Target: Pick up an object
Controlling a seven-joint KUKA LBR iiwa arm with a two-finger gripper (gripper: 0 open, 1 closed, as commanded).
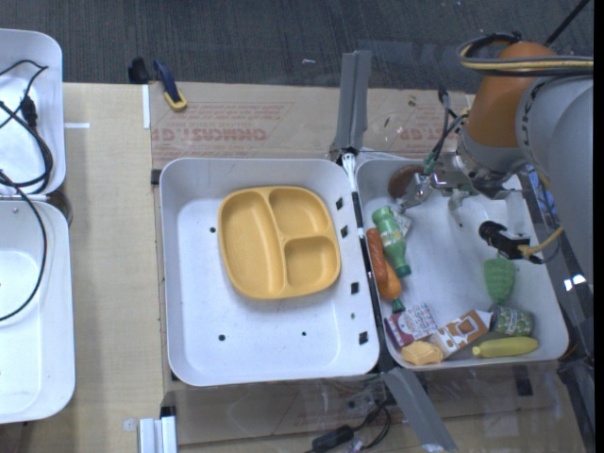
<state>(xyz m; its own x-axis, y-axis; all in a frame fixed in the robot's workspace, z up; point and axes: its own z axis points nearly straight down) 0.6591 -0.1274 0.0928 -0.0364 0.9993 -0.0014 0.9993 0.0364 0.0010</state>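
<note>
My gripper [436, 185] hangs over the far left corner of the right bin [444, 281], under the arm's orange band [500, 102]. A brown round object [406, 179] lies right beside it, on its left; whether they touch is unclear. A green bottle [391, 240] and an orange sausage-like item [381, 262] lie along the bin's left wall. A green soft item [499, 277] sits at the right. Snack packets [444, 327] and a yellow banana-like piece [505, 347] lie along the near edge.
The left bin [189, 328] holds a yellow divided plate [279, 241]. A metal post [354, 102] rises between the bins at the back. A black cable fitting [500, 239] hangs from the arm over the right bin.
</note>
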